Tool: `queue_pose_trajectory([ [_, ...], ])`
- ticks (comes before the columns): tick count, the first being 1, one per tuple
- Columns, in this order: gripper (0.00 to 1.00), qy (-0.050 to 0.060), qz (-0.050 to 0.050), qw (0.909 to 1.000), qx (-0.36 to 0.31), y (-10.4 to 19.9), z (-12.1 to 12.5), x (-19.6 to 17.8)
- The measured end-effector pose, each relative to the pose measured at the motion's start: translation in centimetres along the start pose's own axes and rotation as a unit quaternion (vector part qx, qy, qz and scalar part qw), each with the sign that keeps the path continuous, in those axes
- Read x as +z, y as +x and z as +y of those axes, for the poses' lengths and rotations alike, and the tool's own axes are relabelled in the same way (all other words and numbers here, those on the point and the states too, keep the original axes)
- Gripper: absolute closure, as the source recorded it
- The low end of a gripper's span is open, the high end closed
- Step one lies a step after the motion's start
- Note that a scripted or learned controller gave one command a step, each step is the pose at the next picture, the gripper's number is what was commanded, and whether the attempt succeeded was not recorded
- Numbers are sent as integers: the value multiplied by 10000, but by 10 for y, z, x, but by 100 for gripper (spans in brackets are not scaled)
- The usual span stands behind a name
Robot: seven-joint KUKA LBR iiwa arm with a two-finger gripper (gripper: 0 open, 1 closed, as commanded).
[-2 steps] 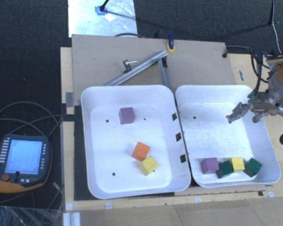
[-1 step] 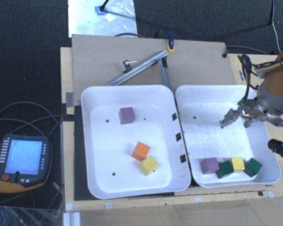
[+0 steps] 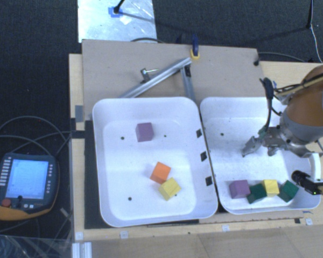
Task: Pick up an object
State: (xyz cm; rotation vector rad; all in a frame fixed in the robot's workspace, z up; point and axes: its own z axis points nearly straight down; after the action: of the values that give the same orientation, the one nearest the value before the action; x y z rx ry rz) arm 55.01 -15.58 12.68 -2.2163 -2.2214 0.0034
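While nothing is yet being carried, the scene is being read from left to right.

Left bin [image 3: 105, 144]: three blocks are being held here, well apart from the gripper: a purple block [image 3: 144, 131] toward the far side, and an orange block [image 3: 160, 172] touching a yellow block [image 3: 169, 188] nearer the front.

Right bin [image 3: 226, 117]: four blocks are being kept in a row along the front wall: a second purple block [image 3: 239, 188], a dark green block [image 3: 255, 192], a small yellow block [image 3: 271, 186] and another green block [image 3: 288, 190].

Gripper [image 3: 262, 145]: it is being held above the right bin's bare floor, behind the row; its fingers are being kept spread wide, with nothing between them.

Step in hand: judged to be the approach, with the grasp not yet being made.

Next move: the spread fingers are being called on to be brought forward over one block of the row, lowered astride it, and closed. The neighbours are packed closely, so a clean straddle is being demanded.
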Motion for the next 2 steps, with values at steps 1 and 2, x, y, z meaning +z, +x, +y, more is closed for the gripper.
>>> queue_pose_trajectory([
  [1,100,-41,-11,10000,-12,-1,2,-15],
  [2,100,-62,-19,10000,-12,-4,4,-79],
])
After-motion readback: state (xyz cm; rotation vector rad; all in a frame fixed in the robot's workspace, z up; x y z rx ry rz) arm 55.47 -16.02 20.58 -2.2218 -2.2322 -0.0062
